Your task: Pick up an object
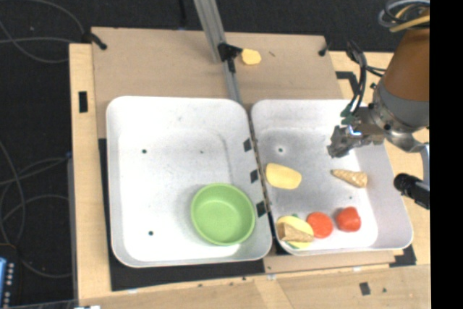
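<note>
In the right bin [304, 119] lie a yellow lump [283, 176], a tan cone-shaped piece [349, 177], two red items [319, 223] [349, 218] and a yellow-green item with a tan piece on it [295, 231]. My gripper [340, 144] hangs over the right bin's upper right part, above and a little left of the tan cone. Nothing shows between its fingers. The left bin [159, 127] holds a green bowl [223, 213].
A small yellow object [251, 56] lies on the brown board behind the bins, beside a slanted metal pole [206, 3]. Black clips sit along the divide between the bins. Cables trail on the dark floor at left.
</note>
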Tool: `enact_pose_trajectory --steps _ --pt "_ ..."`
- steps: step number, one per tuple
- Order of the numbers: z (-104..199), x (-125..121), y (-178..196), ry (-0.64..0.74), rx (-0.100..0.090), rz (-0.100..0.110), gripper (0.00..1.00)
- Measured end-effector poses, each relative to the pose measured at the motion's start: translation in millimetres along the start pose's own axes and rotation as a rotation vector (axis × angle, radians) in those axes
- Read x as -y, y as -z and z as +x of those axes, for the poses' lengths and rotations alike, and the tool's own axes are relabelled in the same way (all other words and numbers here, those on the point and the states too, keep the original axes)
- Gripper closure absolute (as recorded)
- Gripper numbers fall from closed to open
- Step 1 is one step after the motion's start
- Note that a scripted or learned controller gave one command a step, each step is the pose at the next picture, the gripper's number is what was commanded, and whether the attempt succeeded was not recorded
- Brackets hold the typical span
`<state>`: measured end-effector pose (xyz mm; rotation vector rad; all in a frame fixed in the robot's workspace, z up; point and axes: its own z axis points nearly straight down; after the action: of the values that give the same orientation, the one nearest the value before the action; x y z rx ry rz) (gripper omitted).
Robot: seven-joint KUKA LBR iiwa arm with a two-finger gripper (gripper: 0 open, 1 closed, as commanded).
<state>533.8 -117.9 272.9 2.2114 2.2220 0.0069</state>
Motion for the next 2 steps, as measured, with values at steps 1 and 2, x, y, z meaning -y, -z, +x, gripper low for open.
enact_pose_trajectory --steps 1,2 --pt "58 -9 0 0.003 -0.002 0.006 1.0" --pt "105 -13 -18 0.001 -0.001 0.009 1.0"
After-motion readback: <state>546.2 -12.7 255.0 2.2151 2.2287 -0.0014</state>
